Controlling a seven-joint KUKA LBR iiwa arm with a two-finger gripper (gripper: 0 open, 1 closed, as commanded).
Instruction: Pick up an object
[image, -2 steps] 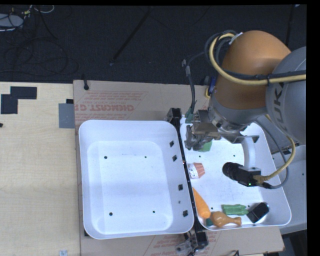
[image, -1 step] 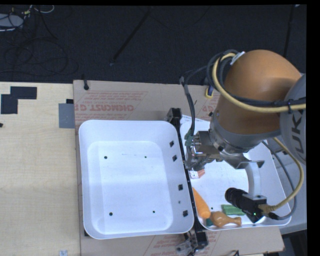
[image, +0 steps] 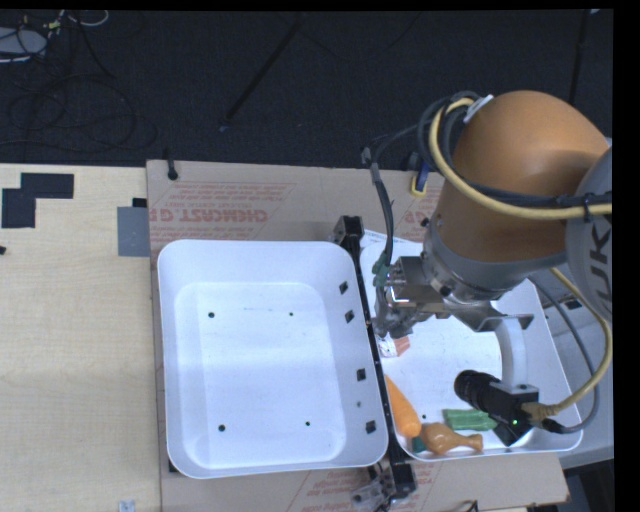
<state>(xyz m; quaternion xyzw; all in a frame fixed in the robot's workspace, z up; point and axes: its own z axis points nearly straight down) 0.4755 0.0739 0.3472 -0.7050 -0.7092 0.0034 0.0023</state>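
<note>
A pale wood bench (image: 70, 350) is seen from above against a dark floor strewn with cables, with a sheet of brown cardboard (image: 250, 205) laid under two shallow white bins. Red lettering is printed on the cardboard, seen upside down; it cannot be read with certainty. The grey and orange arm (image: 520, 190) is reached in over the right bin (image: 560, 330), and its gripper (image: 392, 325) is lowered close to that bin's left wall. Whether the gripper is spread or pressed together cannot be told, as it is blurred and partly hidden by the wrist. A small white and red item (image: 398, 346) is seen just beneath the gripper tip; whether it is touched or held cannot be told. Below the gripper, an orange carrot-shaped toy (image: 402, 405) is laid along the bin's left wall, its long axis running from upper left to lower right. Further below, a tan toy (image: 447, 438) is lying near the bin's front edge, with a green block (image: 468, 420) just to its right, laid roughly crosswise. The left bin (image: 170, 300) lies across the divider from the gripper.
</note>
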